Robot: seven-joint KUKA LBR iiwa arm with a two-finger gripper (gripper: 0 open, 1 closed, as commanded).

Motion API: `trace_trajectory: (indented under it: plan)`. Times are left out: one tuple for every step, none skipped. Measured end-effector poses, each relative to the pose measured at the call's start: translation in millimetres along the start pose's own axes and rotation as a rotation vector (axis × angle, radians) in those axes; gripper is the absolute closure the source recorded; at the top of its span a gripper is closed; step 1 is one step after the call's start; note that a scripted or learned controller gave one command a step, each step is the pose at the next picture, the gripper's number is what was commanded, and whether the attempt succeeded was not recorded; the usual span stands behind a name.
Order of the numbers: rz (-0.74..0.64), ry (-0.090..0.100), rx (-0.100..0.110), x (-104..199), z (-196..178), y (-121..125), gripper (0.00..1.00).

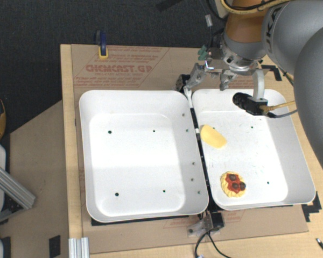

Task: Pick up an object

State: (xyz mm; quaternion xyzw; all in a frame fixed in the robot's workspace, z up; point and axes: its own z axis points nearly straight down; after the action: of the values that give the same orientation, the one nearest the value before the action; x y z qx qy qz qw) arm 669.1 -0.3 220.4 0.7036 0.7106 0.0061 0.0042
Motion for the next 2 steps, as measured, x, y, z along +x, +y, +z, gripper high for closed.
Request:
trace_trajectory:
  plan:
    - [0.008,-0.003,0.010,-6.3,-1.7,-1.8,1.00]
    - [0.004,-0.001,0.005,41.9,-83.0,0.0,1.00]
